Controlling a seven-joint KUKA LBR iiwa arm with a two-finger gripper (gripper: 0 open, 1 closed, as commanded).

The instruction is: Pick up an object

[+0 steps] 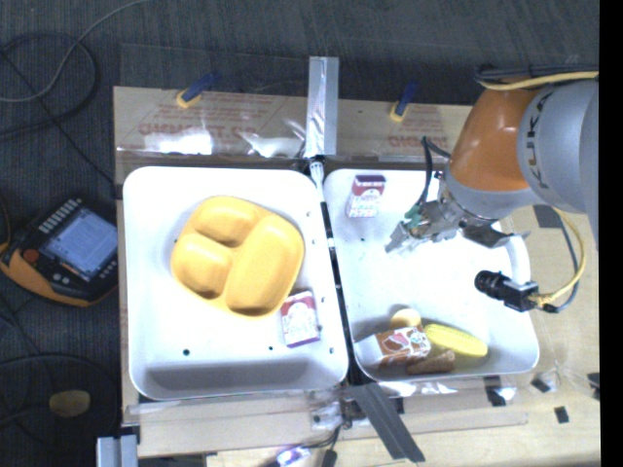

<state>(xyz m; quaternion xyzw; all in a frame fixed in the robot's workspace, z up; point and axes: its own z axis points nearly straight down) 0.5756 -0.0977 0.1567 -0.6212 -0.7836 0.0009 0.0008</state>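
My gripper (407, 235) hangs over the middle of the right bin (375, 280), below the arm's orange band. A small red-and-white carton (366, 196) stands at that bin's back left, a short way up and left of the gripper. Along the bin's front lie a yellow oblong piece (456, 341), a brown-and-red packet (403, 344) and a small pale yellow piece (406, 316). The left bin (156, 358) holds a large lumpy yellow object (237, 254) and a second red-and-white carton (300, 319) near its front right corner. I see nothing in the gripper.
A black cylindrical fitting (504, 287) with a yellow cable juts over the right bin's right edge. The divider (331, 261) runs between the bins. A hand-held pendant (73, 251) lies on the floor to the left. Clamps (198, 89) sit at the back.
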